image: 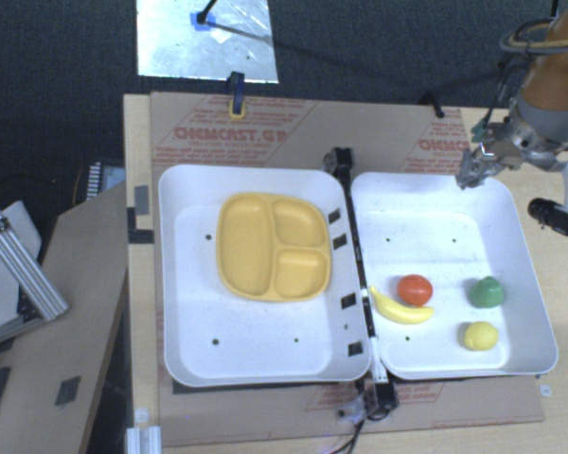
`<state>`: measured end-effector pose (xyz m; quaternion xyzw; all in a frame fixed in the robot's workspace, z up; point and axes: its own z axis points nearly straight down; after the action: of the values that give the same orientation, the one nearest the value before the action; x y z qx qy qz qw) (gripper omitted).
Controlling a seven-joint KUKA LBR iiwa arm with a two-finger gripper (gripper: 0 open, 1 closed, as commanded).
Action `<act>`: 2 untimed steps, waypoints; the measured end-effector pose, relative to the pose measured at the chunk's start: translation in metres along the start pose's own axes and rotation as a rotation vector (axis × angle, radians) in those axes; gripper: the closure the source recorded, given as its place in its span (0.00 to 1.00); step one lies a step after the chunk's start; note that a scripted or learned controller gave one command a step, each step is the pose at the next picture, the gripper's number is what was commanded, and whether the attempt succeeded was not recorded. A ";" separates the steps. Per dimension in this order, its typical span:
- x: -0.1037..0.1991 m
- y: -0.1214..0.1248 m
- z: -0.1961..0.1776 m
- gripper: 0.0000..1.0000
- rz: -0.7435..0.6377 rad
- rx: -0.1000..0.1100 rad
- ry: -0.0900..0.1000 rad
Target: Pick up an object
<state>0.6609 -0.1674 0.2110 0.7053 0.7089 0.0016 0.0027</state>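
Note:
In the right bin [435,230] lie a red tomato [415,289], a yellow banana [401,309], a green fruit [488,291] and a yellow lemon [480,335], all toward its near half. My gripper [473,171] hangs above the bin's far right corner, well away from the fruit. Nothing shows between its fingers, and their spacing is too small and dark to read.
The left bin [194,329] holds a yellow divided plate [272,246]. A black clamp strip [352,253] runs between the two bins. A shiny metal sheet [206,25] lies beyond the bench at the back. An aluminium rail [14,263] stands at the left.

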 end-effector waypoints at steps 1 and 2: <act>0.057 -0.019 -0.007 1.00 -0.002 0.006 0.002; 0.110 -0.042 -0.018 1.00 -0.003 0.007 0.003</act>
<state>0.6180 -0.0576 0.2287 0.7042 0.7100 0.0003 -0.0006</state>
